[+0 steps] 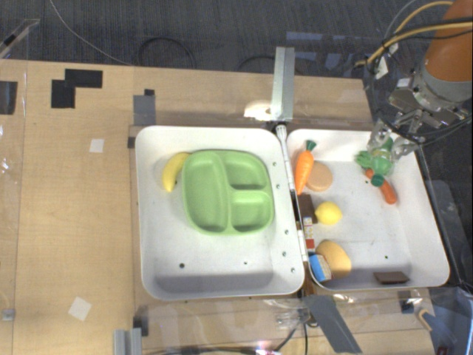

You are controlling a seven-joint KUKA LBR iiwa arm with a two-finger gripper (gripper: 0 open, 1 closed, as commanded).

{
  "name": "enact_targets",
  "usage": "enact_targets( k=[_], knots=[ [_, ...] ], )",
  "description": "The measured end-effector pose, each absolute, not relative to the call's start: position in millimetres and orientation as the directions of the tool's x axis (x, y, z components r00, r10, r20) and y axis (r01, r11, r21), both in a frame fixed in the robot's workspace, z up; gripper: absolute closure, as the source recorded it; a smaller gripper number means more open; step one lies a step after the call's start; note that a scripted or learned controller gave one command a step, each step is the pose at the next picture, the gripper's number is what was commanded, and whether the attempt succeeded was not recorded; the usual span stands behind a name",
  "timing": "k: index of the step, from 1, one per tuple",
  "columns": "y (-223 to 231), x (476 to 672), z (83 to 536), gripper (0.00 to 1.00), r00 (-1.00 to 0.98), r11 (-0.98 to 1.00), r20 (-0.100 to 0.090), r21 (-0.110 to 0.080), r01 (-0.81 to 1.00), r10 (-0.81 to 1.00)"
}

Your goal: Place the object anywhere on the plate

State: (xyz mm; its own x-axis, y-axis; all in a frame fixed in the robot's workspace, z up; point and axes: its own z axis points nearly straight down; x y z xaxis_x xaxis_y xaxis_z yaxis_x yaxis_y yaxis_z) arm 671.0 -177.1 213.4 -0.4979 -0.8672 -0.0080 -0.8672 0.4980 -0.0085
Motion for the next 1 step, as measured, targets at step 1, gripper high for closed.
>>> enact_targets(
  k=[1],
  knots=[
    [-177.0,671.1,213.6,0.00,-0.498,0.498,-0.008,-0.009,-0.867,-0.867]
  ],
)
